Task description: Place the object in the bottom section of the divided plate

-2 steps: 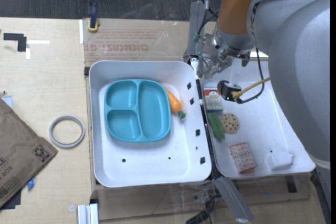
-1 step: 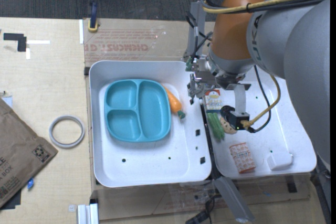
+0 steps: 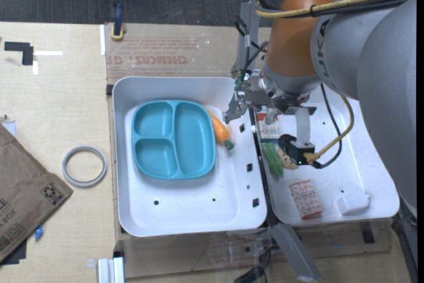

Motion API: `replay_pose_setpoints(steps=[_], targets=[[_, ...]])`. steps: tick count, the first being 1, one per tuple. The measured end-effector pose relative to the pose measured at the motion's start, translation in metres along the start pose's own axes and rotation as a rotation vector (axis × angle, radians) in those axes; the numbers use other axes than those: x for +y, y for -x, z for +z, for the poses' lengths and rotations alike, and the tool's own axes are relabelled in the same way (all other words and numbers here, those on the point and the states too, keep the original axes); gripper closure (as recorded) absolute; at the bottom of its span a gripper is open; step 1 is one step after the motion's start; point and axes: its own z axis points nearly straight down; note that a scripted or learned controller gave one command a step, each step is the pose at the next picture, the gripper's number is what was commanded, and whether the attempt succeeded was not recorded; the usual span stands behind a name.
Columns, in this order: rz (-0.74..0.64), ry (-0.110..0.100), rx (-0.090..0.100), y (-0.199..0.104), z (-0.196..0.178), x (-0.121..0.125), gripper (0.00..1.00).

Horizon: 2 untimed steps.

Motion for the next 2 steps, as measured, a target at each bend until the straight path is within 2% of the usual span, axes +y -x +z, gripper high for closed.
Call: replay_pose_setpoints(steps=[1,2], targets=[[-0.234,0.004,-0.001,-0.020,-0.001,0.050,0.00],[-0.098,0.001,0.000,0.012,0.000,0.032,0.00]])
